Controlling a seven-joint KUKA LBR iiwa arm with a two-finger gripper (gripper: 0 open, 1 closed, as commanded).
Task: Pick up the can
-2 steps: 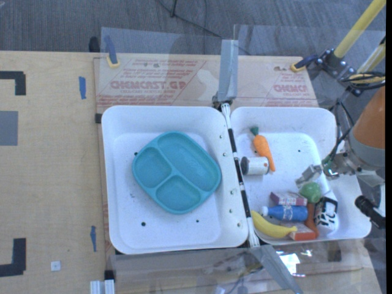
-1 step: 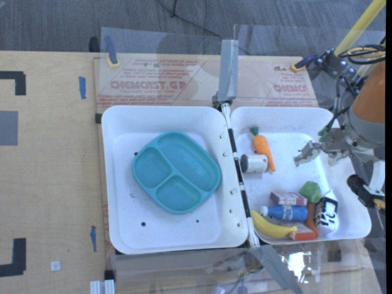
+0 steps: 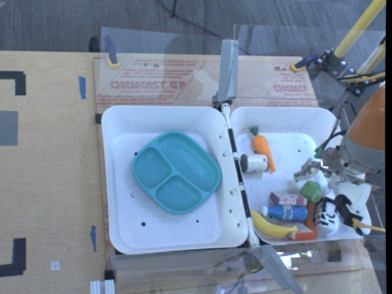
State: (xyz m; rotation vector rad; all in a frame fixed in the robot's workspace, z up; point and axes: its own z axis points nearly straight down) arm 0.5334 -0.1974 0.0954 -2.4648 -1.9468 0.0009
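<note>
We've got the gripper [image 3: 310, 171] hanging over the right bin [image 3: 288, 118], can't tell how wide it's open, nothing visibly in it. Arm [image 3: 367, 133] comes in from the right. The can [image 3: 254, 163] lies on its side just below the carrot [image 3: 263, 147], well left of the gripper

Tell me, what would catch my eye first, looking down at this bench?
Most likely the big turquoise divided plate, lying alone in the left bin. Next, the clutter in the right bin: an orange carrot near the top, a small can on its side just below it, and a yellow banana at the front edge. The robot's hand reaches in from the right, above a green item.
</note>
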